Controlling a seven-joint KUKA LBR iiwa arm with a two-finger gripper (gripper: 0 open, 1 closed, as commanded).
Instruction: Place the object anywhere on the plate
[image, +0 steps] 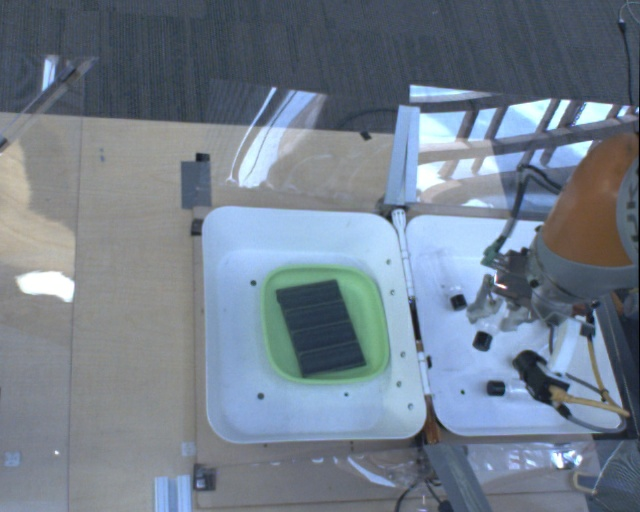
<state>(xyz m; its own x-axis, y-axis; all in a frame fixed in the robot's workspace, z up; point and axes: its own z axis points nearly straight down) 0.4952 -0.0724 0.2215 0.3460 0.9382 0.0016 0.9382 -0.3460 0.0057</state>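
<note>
Sitting flat on the green plate (374, 330) in the left bin (230, 300) is a dark ribbed block (319, 327). Gripper (503, 305) is hanging over the right bin (445, 400), well apart from it, and I can't tell its state.

I see my arm (600, 215) as a rounded orange band over grey metal, with black cables looping above and a silvery tool (505, 300) of brackets below.

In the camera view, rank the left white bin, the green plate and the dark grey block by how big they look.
1. Left white bin
2. Green plate, inside the bin
3. Dark grey block, lying on the plate
</note>
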